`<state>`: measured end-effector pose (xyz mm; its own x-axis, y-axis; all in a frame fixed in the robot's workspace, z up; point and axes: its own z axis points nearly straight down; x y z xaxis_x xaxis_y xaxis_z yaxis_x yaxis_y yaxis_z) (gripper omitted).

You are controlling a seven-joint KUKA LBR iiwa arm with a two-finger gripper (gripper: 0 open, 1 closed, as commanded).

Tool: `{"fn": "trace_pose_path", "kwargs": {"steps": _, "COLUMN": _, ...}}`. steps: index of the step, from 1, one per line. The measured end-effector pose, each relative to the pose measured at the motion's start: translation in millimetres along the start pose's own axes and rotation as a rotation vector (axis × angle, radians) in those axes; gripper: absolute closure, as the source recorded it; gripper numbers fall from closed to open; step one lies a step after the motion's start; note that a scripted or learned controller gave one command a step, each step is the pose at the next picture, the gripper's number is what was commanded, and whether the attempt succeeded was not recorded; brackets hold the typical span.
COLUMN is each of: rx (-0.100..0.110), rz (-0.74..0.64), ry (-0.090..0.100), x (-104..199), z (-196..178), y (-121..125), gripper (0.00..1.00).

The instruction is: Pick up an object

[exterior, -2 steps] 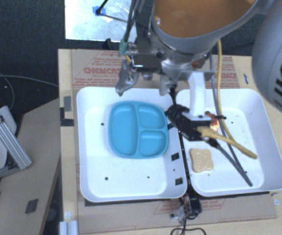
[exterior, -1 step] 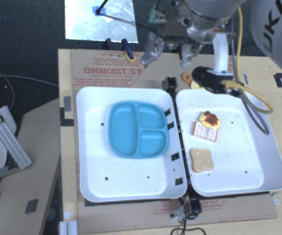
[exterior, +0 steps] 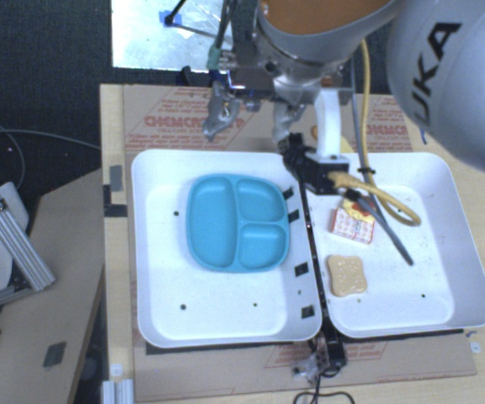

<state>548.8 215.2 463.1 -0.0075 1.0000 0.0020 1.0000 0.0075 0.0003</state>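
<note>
My gripper [exterior: 251, 126] hangs over the back rim where the two bins meet, above the cardboard, and it is open with nothing between its fingers [exterior: 217, 121]. In the left bin [exterior: 162, 310] lies a blue divided plate [exterior: 238, 223]. The right bin [exterior: 445, 301] holds a slice of toast [exterior: 346, 275], a small red and white checked piece [exterior: 353, 224] and a long grey utensil [exterior: 391, 236]. A yellow curved thing [exterior: 390, 204] lies by the checked piece; I cannot tell whether it is an object or the cable.
The bins stand on printed cardboard [exterior: 171, 116] on the bench. An aluminium frame [exterior: 7, 242] stands off the left side. The arm's large grey body [exterior: 453, 66] overhangs the right bin's back corner.
</note>
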Motion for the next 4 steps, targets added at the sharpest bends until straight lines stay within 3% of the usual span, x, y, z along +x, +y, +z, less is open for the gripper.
{"fn": "trace_pose_path", "kwargs": {"steps": 1, "rx": -0.005, "rz": 0.000, "ry": 0.001, "x": -3, "z": -13, "y": 2, "gripper": 1.00}}
{"fn": "trace_pose_path", "kwargs": {"steps": 2, "rx": 0.011, "rz": 0.011, "ry": -0.006, "x": -45, "z": 94, "y": -23, "gripper": 1.00}}
{"fn": "trace_pose_path", "kwargs": {"steps": 3, "rx": -0.003, "rz": 0.003, "ry": 0.000, "x": -42, "z": 77, "y": -21, "gripper": 1.00}}
{"fn": "trace_pose_path", "kwargs": {"steps": 4, "rx": -0.010, "rz": 0.010, "ry": 0.000, "x": -81, "z": 2, "y": -25, "gripper": 1.00}}
